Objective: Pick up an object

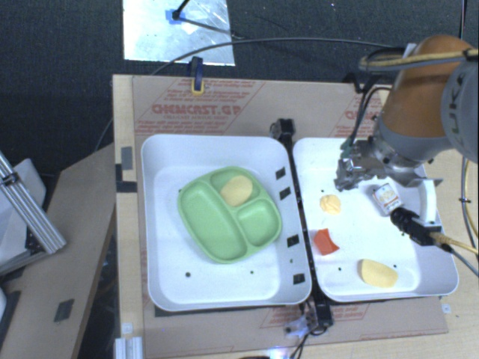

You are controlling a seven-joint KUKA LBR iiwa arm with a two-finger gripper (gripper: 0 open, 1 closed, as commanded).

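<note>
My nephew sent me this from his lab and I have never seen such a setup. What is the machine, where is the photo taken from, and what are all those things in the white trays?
One camera looks down at a slant on a bench with two shallow white bins. The grey and orange shape at the right is a robot arm; its grasping tool hangs over the right bin. Its job is to pick up an object.

The left bin holds a green divided plate with a pale yellow lump in one compartment. The right bin holds a small yellow piece just below the tool, a red piece and a larger yellow piece. I see nothing between the tool's fingers.
</note>
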